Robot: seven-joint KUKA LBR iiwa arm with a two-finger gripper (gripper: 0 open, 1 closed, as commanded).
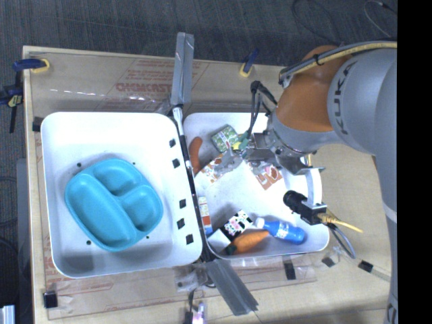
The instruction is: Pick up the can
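Observation:
The can (224,139) is small, green and silver. It lies on its side near the far edge of the right bin (297,245). My gripper (235,158) hangs low over that bin, just in front of and to the right of the can and very close to it. Whether it touches the can I cannot tell. The grey arm with its orange band (307,103) reaches in from the right above the bin.
The right bin also holds a brown sausage-shaped thing (195,152), two red-and-white packets (210,171) (269,175), a black-and-white box (236,225), an orange carrot (250,240) and a blue bottle (284,231). A blue divided plate (113,203) lies in the left bin (61,133).

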